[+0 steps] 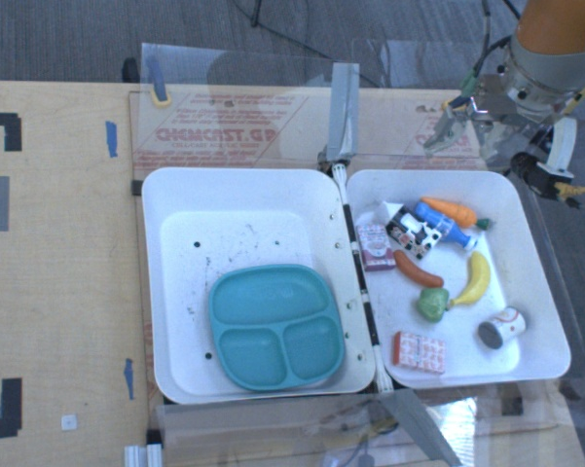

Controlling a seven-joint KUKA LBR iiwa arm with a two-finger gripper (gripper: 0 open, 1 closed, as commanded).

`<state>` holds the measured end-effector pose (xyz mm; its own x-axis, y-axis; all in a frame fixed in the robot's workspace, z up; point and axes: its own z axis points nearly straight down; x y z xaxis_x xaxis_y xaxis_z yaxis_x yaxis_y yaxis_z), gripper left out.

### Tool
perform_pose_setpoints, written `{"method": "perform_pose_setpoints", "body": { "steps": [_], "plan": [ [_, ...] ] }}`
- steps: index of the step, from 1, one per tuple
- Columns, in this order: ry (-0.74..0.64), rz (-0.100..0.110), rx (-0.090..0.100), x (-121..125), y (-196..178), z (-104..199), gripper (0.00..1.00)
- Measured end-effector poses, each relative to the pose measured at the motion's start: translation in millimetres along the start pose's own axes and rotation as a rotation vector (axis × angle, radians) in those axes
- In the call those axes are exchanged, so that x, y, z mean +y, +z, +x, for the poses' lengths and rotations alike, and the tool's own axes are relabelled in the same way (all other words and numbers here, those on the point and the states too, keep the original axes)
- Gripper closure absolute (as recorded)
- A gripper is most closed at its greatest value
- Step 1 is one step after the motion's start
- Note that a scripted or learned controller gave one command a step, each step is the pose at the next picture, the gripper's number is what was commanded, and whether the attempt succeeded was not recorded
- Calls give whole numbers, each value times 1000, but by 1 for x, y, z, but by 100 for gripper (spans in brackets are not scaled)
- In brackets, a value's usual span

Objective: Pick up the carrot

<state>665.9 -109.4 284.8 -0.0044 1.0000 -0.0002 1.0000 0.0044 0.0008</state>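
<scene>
Tool: the grey two-finger tool hangs above the bin's far edge; its grip I cannot tell.
Carrot: the small orange carrot lies below the tool, touching a blue-and-white bottle.
Risk: crowding could make it snag the bottle instead.

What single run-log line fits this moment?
gripper: above right bin's far edge, unloaded | carrot: in right bin, untouched
</scene>
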Motion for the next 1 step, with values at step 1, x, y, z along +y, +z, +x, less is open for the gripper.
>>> {"method": "perform_pose_setpoints", "body": {
  "steps": [1],
  "plan": [
    [-117,0,0,1,144,-12,0]
  ]
}}
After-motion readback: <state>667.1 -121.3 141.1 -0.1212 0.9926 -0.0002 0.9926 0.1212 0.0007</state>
